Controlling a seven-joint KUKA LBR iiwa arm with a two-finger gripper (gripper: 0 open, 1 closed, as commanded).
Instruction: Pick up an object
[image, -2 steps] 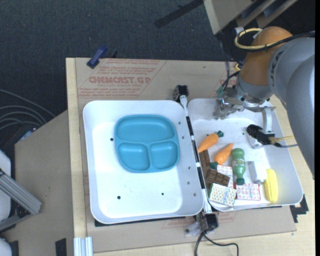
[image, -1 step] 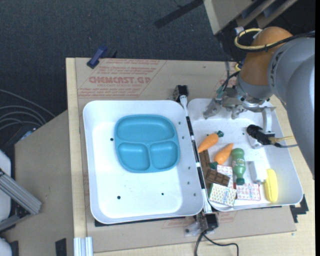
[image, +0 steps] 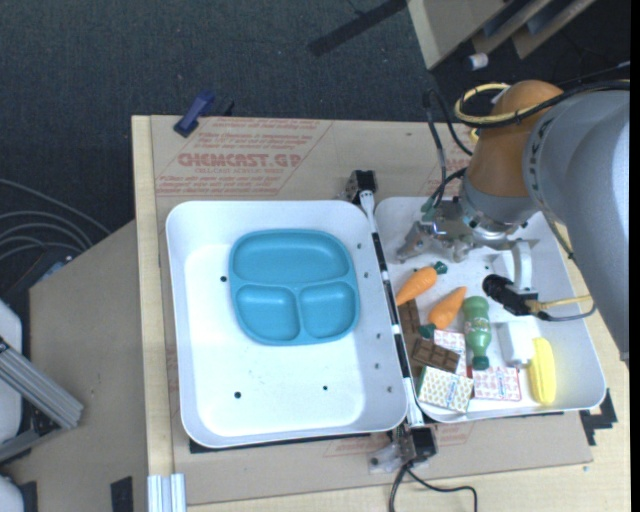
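The right bin (image: 588, 366) holds a heap of small items. Two orange carrots (image: 416, 284) (image: 447, 306) lie near its left wall. Beside them are a green bottle (image: 477, 325), a brown chocolate bar (image: 436, 352), a yellow banana-like piece (image: 541, 370) and patterned packets (image: 446, 388). My gripper (image: 445, 243) hangs low over the far part of this bin, just above and behind the upper carrot, under the grey wrist and orange band. Nothing can be seen held in it.
The left bin (image: 182, 300) holds a blue divided plate (image: 293, 284). A blue object (image: 194, 114) lies on the cardboard bench top at the far left. Cables (image: 445, 150) trail by the arm, which covers the right bin's far right corner.
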